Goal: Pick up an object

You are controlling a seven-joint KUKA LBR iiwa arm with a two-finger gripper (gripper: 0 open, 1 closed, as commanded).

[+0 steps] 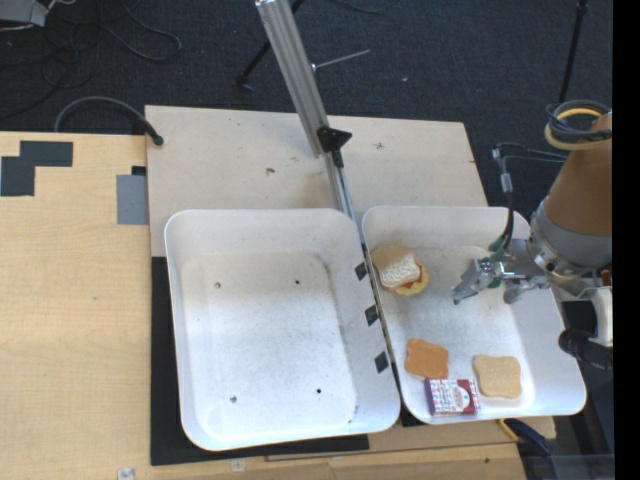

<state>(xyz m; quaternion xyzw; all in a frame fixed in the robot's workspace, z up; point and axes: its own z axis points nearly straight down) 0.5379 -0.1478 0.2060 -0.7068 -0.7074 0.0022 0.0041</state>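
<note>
Several toy foods lie in the right bin (450, 223): a sandwich-like piece (401, 271) near its left wall, an orange slab (427, 358), a tan bread slice (497, 376) and a small red-and-white packet (451, 397) at the front. My gripper (478, 283) hovers over the bin's right half, to the right of the sandwich piece, pointing left. Its fingers stand apart with nothing between them.
The left bin (270, 328) sits beside the right one, with black clips (368, 313) along the shared wall. An aluminium post (300, 78) slants up behind the bins. The arm (580, 208) enters from the right.
</note>
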